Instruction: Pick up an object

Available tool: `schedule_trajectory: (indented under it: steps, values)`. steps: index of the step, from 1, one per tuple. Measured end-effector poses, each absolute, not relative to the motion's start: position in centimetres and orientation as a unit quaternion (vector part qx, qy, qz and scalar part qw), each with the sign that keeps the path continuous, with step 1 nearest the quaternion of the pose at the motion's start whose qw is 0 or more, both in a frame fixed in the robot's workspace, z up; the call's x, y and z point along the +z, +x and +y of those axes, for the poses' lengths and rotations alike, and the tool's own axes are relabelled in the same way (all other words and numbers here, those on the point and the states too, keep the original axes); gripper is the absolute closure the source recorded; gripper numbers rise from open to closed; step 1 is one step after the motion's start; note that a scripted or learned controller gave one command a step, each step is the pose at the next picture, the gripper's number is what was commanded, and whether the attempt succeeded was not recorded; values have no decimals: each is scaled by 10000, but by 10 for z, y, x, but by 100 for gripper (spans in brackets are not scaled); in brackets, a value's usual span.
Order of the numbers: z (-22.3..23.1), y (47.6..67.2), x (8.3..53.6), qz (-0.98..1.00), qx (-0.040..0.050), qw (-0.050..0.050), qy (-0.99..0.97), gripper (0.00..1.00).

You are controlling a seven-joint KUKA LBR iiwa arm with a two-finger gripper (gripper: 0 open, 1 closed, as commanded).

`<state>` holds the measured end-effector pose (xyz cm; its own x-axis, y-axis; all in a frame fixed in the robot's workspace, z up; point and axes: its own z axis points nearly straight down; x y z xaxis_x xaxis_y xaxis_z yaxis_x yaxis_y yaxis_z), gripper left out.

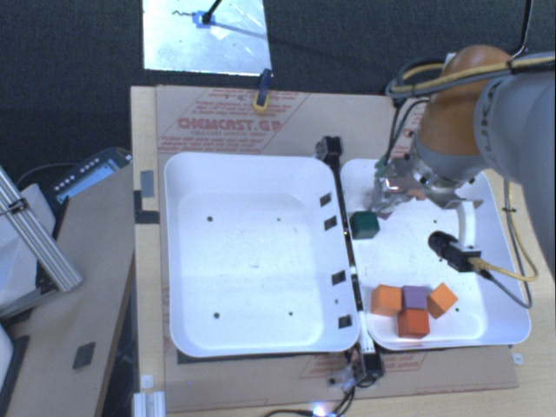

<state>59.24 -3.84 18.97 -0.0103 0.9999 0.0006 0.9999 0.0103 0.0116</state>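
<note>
- The left bin (pixel 252 250) sits on the desk (pixel 226 115) with its white floor bare apart from a few small dark marks; a line of dark clips runs down the divide it shares with its neighbour.
- The green block (pixel 365 225) lies in the right bin (pixel 499 320), hard against that bin's left wall, about halfway down its length. It looks roughly cubic, so no long axis dictates the approach.
- The gripper (pixel 385 194) hangs just above and slightly right of the green block, close to it but not on it. Whether it is released or clenched I cannot tell, as the wrist and cabling hide the tip. Nothing is visibly held.
- The relation that matters: the green block lies down-left of the gripper in the camera view, very near. By my judgement a short shift toward the left wall and a descent would bring the gripper over it. The wall beside the block leaves little clearance on that side, which could spoil the grasp.
- Further down the right bin, well apart from the gripper, a cluster rests near the lower edge: an orange block (pixel 387 300), a purple block (pixel 415 297), a red block (pixel 413 321) and a second orange block (pixel 442 300), touching or nearly so.
- The arm (pixel 486 120) enters from the right, its orange band above the wrist.
</note>
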Motion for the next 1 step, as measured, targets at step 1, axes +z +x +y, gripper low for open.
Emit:
schedule_trajectory:
  steps: [1]
  values:
    - [10, 630, 371, 7110, 83, 73, 7031, 100]
